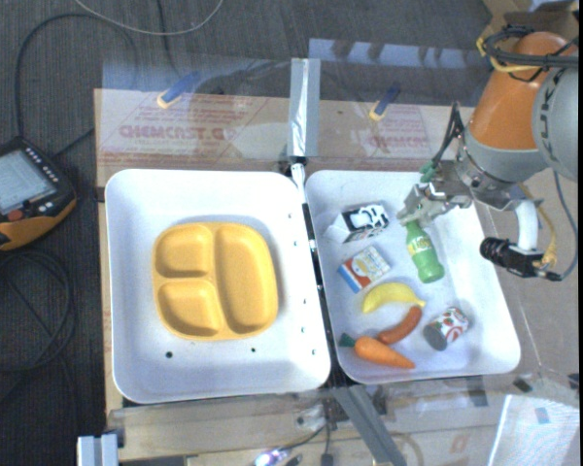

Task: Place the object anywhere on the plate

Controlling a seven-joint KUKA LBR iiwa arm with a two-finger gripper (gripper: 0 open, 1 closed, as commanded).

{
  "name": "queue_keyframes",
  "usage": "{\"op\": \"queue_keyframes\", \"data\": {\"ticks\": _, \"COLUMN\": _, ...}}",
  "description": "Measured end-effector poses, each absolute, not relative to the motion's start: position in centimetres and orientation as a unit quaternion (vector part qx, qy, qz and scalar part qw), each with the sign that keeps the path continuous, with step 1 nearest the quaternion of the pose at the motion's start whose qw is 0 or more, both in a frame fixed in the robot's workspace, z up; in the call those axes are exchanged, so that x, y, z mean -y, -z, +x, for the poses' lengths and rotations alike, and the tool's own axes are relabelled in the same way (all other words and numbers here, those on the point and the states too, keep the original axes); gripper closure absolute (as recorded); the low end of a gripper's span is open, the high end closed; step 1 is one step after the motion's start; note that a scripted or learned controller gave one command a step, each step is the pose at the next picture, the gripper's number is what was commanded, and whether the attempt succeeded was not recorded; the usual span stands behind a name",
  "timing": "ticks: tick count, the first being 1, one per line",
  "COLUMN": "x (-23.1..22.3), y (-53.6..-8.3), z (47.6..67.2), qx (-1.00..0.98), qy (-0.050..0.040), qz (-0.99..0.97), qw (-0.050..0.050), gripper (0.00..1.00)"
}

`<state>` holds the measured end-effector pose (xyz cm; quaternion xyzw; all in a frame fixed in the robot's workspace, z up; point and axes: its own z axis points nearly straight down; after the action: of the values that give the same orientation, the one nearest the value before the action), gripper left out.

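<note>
Left bin (126, 289) holding a yellow divided plate (216, 280), right bin (486, 352) with green bottle (425, 253), banana (391, 296), carrot (379, 351), can (447, 327), small cartons, pincer (426, 205) over the bottle's cap, fingers apart

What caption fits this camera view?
Gripper over green bottle in right bin; yellow plate waits in left bin.

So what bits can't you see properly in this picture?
- Gripper, camera view: too small and cluttered to tell if its fingers are open or shut.
- Green bottle: its cap end sits right at the gripper, so touching or not is unclear.
- Small box and can: labels too tiny to read.
- Arm: cut off by the right edge.
</note>
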<state>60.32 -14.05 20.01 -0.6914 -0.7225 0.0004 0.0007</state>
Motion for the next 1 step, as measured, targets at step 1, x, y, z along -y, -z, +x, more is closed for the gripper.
{"op": "queue_keyframes", "data": {"ticks": 1, "x": 7.91, "y": -18.24, "z": 62.66, "qx": 0.81, "qy": -0.0009, "qz": -0.586, "qw": 0.001, "gripper": 1.0}}
